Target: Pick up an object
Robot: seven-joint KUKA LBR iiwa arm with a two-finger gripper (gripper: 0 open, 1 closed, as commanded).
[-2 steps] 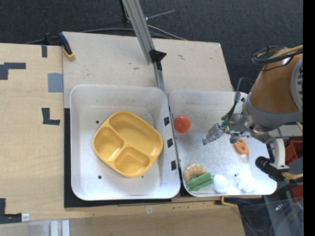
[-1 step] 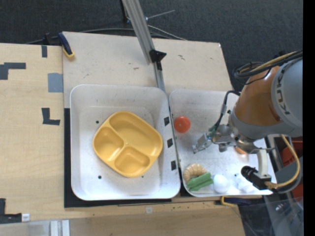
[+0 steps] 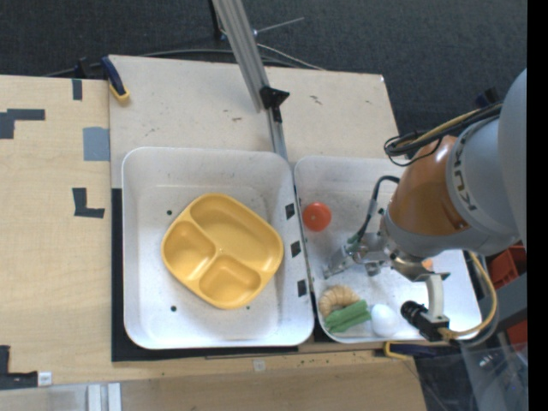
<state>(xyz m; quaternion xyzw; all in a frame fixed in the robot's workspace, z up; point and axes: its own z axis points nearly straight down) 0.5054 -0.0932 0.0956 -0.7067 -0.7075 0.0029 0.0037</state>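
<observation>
In the right bin point(image 3: 342, 171), a small red-orange ball point(image 3: 317, 217) lies near the left wall. Toward the front edge sit a tan ridged piece point(image 3: 338, 297), a green piece point(image 3: 347, 317) and a white egg-shaped piece point(image 3: 384, 319), close together. My gripper point(image 3: 347, 259) hangs low over the middle of this bin, between the ball and the front cluster. Its metal fingers point left, and nothing shows between them.
The left bin point(image 3: 137, 229) holds a yellow divided plate point(image 3: 223, 249). A grey metal rail point(image 3: 244, 50) slants down from the top to the bins' shared wall. The arm's orange band point(image 3: 424, 199) covers the right bin's right side.
</observation>
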